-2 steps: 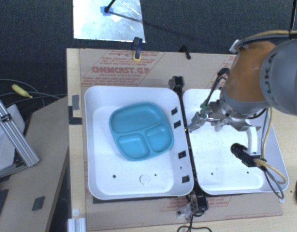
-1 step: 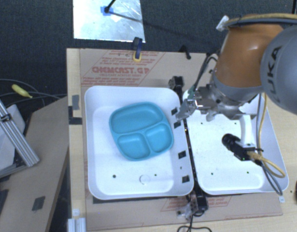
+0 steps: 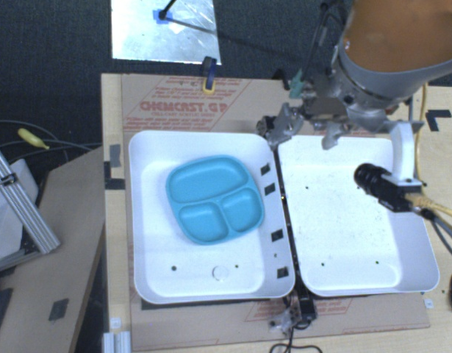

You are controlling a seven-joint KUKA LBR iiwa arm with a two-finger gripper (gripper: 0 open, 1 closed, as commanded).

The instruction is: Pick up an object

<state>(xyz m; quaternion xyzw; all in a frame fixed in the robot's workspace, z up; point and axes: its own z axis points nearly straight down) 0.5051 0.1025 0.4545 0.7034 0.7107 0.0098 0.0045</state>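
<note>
Item one, your plate (image 3: pixel 214 208): blue, three compartments, lying flat in the left bin (image 3: pixel 148 271), roughly at its centre and turned a little askew, touching none of the walls. Item two, your right bin (image 3: pixel 343 271): white floor speckled with small dark marks. Item three, your arm (image 3: pixel 398 28): grey with an orange band, entering from the upper right and hanging over the far edge of the bins. Item four, your gripper (image 3: pixel 306 127): metal parts sit above the far end of the divider between the two bins; you cannot tell from this angle how its tips stand. The plate lies well apart from the gripper, nearer you and to the left, with nothing pinched. Item five: a black cylindrical fitting (image 3: pixel 380 184) on a white bracket over the right bin.
</note>
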